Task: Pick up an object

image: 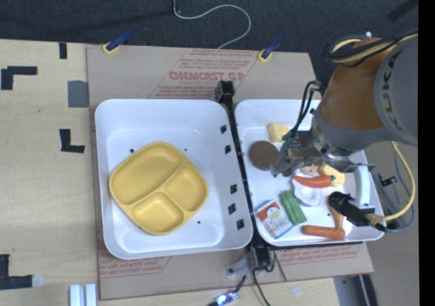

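The right bin point(253, 114) holds several small things: a brown round disc point(261, 154), a pale yellow piece point(276, 132), a red sausage-like piece point(311, 180) over a small white cup point(309, 195), a green block point(293, 207), a small printed carton point(273, 220) and an orange carrot-like stick point(323, 232). My gripper point(287, 158) hangs low in this bin, right beside the brown disc's right edge and just left of the red piece. The wrist hides whatever lies under it.
The left bin point(109, 121) carries a yellow divided plate point(158, 188). A black divider point(234, 155) runs between the bins. The grey and orange arm point(357, 104) covers the right bin's far right side. Cardboard lies under both bins.
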`<state>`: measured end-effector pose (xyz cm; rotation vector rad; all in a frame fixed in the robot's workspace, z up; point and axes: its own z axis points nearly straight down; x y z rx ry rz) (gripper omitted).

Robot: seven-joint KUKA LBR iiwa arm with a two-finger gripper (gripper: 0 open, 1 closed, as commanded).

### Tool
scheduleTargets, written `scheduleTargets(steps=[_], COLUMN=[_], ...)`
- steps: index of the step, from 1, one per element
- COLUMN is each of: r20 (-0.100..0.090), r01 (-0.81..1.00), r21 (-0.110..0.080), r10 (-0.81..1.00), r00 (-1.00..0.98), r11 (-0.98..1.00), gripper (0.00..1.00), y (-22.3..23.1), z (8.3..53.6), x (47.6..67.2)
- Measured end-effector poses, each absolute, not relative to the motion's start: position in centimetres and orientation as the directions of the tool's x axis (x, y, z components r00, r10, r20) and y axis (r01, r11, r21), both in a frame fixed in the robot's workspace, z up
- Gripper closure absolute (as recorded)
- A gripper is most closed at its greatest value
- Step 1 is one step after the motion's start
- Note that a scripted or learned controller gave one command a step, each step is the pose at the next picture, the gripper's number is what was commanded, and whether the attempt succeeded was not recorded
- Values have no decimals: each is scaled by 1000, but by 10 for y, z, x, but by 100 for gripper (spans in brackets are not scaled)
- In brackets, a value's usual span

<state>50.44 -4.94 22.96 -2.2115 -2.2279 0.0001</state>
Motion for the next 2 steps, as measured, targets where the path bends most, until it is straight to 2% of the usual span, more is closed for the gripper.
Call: scheduleTargets(steps=[1,2], r20=[1,-1], r01=[1000,1000], r21=[-3,-4], r10=[1000,1000], r00=[-2,-1], r11=[2,1], gripper=[100,100], y=[-44,-41], z=[233,219], x=[496,499])
